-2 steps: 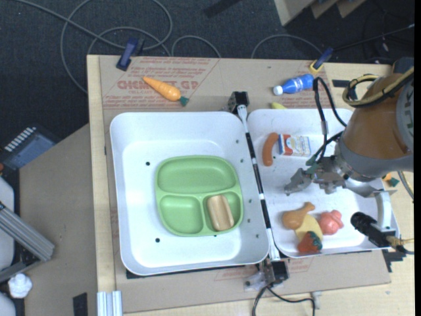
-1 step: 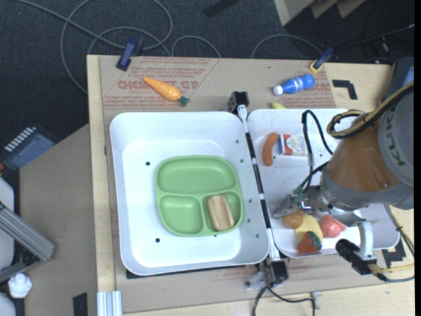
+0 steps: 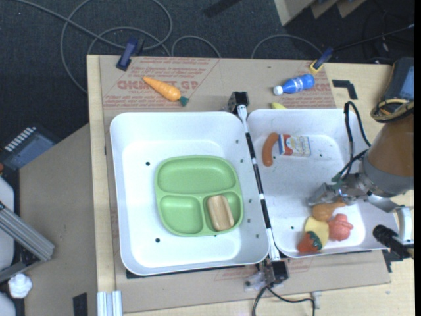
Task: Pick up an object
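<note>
Gripper (image 3: 327, 195) low in right bin (image 3: 289, 183), just above tan potato-like object (image 3: 323, 210) (finger state cannot be told), red and yellow toys adjacent.

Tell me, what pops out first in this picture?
The green tray in the left bin, with a bread roll in its lower right compartment. Then the gripper in the right bin, just above a heap of toy food.

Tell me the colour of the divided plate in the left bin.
Light green. The divided plate shows clearly in the camera view, with a tan bread roll in one compartment.
</note>
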Motion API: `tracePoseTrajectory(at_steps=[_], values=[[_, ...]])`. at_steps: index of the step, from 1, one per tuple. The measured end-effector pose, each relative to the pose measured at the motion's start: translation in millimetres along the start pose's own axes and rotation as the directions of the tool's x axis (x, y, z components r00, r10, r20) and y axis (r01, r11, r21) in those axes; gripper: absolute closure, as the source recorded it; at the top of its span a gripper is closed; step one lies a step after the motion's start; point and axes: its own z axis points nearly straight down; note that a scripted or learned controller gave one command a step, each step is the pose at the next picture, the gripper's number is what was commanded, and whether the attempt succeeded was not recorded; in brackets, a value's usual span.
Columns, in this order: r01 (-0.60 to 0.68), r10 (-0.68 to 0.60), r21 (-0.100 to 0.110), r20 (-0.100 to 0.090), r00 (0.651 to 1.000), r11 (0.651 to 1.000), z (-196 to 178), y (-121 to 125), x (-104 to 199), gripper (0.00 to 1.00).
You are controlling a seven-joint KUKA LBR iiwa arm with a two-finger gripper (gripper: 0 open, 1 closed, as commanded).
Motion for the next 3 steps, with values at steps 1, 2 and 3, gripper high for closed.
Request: tracePoseTrajectory(at_steps=[1, 2, 3], values=[[0.002, -0.002, 0.004, -0.004, 1.000, 1.000, 0.4, -22.3, 56.4, 0.00], [0.001, -0.001, 0.003, -0.003, 1.000, 1.000, -9.2, -22.4, 56.0, 1.00], [0.003, -0.003, 0.001, -0.004, 1.000, 1.000, -100.5, 2.5, 151.3, 1.00]])
